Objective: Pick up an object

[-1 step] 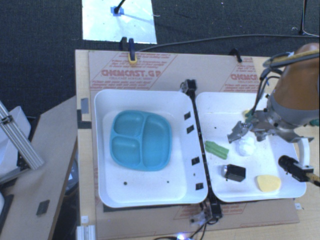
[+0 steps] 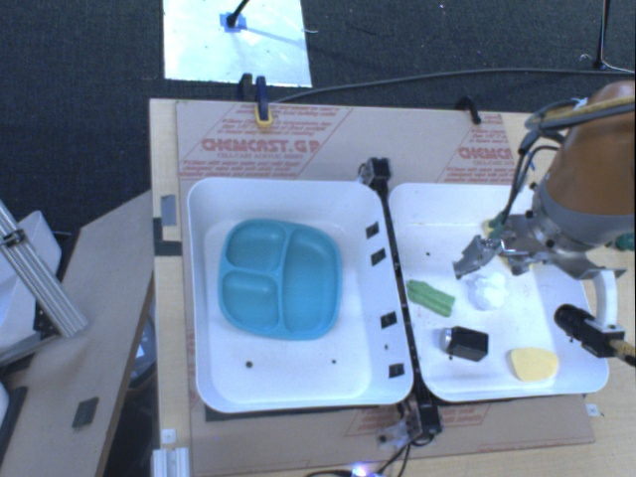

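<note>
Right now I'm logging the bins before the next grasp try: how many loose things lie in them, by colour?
Blue: 1, the divided plate in the left bin
Green: 1, the green piece
White: 1, the white lump
Black: 1, the black block
Yellow: 1, the yellow piece
Total: 5, four of them in the right bin

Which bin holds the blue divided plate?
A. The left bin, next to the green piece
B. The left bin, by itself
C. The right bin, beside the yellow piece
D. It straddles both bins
B: the blue divided plate lies alone in the left bin, while the green piece and yellow piece lie in the right bin.
</note>
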Motion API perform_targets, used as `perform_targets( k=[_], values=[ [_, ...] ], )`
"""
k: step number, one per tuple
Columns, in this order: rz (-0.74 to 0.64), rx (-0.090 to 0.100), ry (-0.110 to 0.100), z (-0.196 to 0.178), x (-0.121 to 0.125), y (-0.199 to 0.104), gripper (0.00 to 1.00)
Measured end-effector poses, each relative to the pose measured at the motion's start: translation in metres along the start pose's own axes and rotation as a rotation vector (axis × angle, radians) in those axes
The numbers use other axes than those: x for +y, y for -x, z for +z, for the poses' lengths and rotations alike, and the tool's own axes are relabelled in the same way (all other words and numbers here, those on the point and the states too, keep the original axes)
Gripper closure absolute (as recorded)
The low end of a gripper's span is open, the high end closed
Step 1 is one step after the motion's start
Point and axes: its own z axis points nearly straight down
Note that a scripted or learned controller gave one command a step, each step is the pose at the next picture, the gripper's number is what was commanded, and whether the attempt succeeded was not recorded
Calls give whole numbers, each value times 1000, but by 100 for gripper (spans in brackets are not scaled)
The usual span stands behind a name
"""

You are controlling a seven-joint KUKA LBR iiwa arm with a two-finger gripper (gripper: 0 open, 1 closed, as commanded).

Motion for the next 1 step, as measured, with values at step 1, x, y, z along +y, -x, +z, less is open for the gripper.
perform_targets(
  k=[1],
  values=[
    [2,0,-3,42,4,0,0]
  ],
)
